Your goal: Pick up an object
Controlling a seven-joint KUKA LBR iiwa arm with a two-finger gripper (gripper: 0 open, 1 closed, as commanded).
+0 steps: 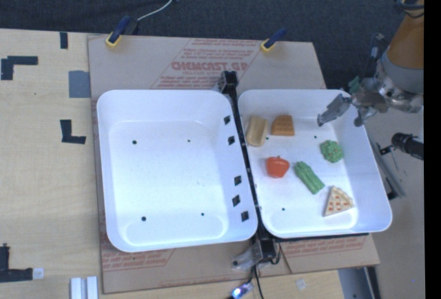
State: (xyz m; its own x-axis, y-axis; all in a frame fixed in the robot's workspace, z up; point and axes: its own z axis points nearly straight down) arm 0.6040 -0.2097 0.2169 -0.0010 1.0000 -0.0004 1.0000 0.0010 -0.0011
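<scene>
The right bin (358,222) holds several toy foods: a tan bread roll (255,130), an orange bread slice (282,125), a red tomato (278,167), a green pickle (309,177), a green broccoli piece (332,151) and a waffle wedge (337,201). My gripper (346,110) hangs over the bin's upper right corner, above and to the right of the broccoli. Its fingers are spread apart with nothing between them.
The left bin (165,173) sits beside the right one, joined along a black clipped seam (238,167). Both rest on a cardboard sheet (200,63) held by blue and yellow clamps. A cable runs off at the back.
</scene>
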